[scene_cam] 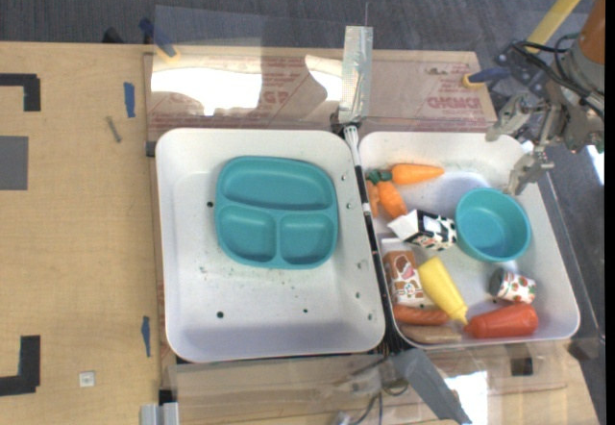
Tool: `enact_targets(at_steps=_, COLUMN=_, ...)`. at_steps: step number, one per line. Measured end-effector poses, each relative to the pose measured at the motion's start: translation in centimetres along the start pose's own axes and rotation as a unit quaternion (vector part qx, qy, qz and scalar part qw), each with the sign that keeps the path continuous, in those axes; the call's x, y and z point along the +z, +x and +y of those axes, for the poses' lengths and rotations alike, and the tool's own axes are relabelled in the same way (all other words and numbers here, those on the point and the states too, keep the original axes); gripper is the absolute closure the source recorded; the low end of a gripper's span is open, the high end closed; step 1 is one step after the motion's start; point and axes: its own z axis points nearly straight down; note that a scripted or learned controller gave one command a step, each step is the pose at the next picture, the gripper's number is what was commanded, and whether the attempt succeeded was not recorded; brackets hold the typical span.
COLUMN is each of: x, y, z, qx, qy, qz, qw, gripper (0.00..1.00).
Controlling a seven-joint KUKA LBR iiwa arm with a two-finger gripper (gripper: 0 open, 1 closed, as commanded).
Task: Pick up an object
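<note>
1. I read the left bin (pixel 183 250) as a shallow white tray; in it lies a teal divided plate (pixel 277 212), smooth moulded plastic with three wells.
2. The right bin (pixel 562 269) holds everything graspable, so my pick lies there.
3. The gripper (pixel 528 146) hangs over that bin's far right corner; I cannot tell how it is set.
4. Nearest it is the teal bowl (pixel 492 225), round, glossy, open side up, just toward the camera and slightly left of the tool.
5. A yellow squash-like toy (pixel 444 285) lies slantwise, long axis running far-left to near-right.
6. The red pepper toy (pixel 502 321) lies along the near wall.
7. An orange carrot (pixel 417 173) lies crosswise at the far wall, left of the gripper.
</note>
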Motion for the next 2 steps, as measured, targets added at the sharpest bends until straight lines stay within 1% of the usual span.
enact_targets(at_steps=1, x=14.8, y=3.1, z=2.0, qx=0.057, qy=-0.002, qz=0.007, qw=0.9984, gripper=0.0)
enact_targets(at_steps=2, x=17.2, y=2.9, z=8.2, qx=0.094, qy=-0.001, qz=-0.002, qw=0.9956, gripper=0.0)
